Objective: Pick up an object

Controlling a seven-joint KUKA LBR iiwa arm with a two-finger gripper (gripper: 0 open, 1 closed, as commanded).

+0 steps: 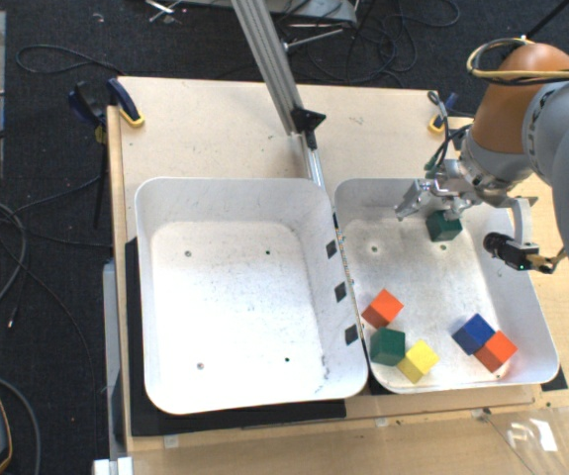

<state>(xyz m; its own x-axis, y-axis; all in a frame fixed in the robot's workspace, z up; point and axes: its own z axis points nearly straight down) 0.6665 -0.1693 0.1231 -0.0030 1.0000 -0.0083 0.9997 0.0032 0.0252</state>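
Note:
My gripper hangs over the far part of the right bin, below the orange band of the arm. A dark green cube sits between its fingers, and the gripper is shut on it. The cube appears slightly above the bin floor. In the near part of the same bin lie an orange cube, a second dark green cube, a yellow cube, a blue cube and an orange-red cube.
The left bin lies beside the right one, their rims meeting in the middle. A slanted metal pole rises from the bench behind the bins. A black fitting sticks out near the right bin's right rim.

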